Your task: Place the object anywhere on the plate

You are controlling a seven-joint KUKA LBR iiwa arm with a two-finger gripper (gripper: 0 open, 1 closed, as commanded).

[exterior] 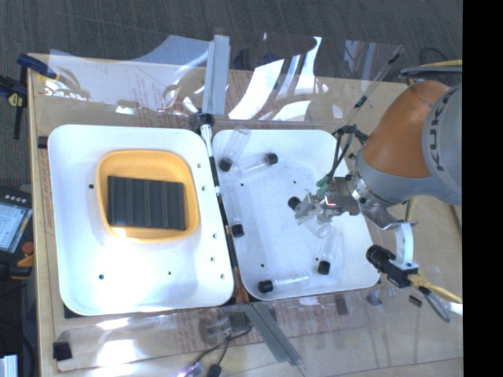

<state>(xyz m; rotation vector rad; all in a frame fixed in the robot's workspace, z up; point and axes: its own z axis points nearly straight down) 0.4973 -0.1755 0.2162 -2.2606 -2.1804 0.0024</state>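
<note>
The counter (330, 344) carries two shallow white bins side by side. The left bin (71, 210) holds a yellow-orange plate (145, 163) with a dark ribbed centre; the plate sits toward the 12 o'clock half of that bin, well apart from the other bin's contents. The right bin (271, 234) holds several clear plastic tubes with black caps. One tube (255, 163) lies near the 11 o'clock corner, with a separate black cap (225, 165) just beside it at its 9 o'clock. A second tube (283, 283) lies along the 6 o'clock wall, its black cap toward 9 o'clock. A third tube (326, 258) lies near the 4 o'clock area, its cap at the 6 o'clock end. The gripper (318, 206) sits low over the right bin at its 3 o'clock side, carried by the arm (409, 148) with its orange band. Clear glare and clutter surround the fingers, so their spread cannot be told, nor whether any tube lies between them.
</note>
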